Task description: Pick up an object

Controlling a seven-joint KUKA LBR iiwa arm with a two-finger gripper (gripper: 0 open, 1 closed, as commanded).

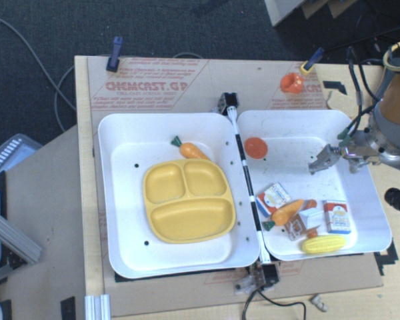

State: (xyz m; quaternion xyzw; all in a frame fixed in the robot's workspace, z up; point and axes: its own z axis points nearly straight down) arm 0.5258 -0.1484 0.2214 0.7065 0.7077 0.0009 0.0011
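jaws [321, 162] over rt bin [300, 127], toy pile [305, 220] well below-left

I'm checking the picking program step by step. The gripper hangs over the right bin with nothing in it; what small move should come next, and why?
Probably shift the gripper toward the near end of the right bin and lower it. It hovers over bare floor, while the carrot, corn cob and small cartons lie clustered there. The orange disc sits alone, perhaps an easier target.
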